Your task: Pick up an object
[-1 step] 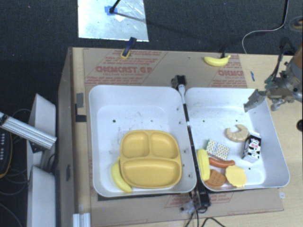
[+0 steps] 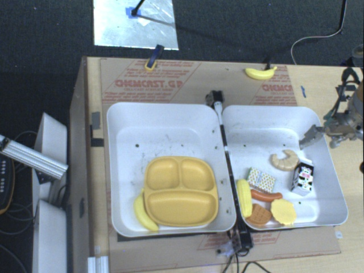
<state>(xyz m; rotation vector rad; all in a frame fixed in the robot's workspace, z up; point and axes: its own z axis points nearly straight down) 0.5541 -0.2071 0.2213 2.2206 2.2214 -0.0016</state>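
The right bin (image 2: 267, 124) holds several toy foods near its front. A beige croissant (image 2: 284, 160) lies beside a small black-and-white milk carton (image 2: 303, 180). Further forward are a checkered cracker (image 2: 261, 180), a red sausage (image 2: 266, 195), a yellow corn cob (image 2: 244, 197), a brown waffle (image 2: 259, 215) and a yellow round slice (image 2: 282, 211). My gripper (image 2: 319, 133) hangs over the bin's right rim, up and to the right of the croissant and apart from it. Nothing shows in its grasp.
The left bin (image 2: 142, 124) holds a yellow divided plate (image 2: 181, 189) with a yellow banana (image 2: 144, 214) at its front left. Another toy banana (image 2: 260, 72) lies on the cardboard behind the right bin. A black divider (image 2: 223, 141) runs between the bins.
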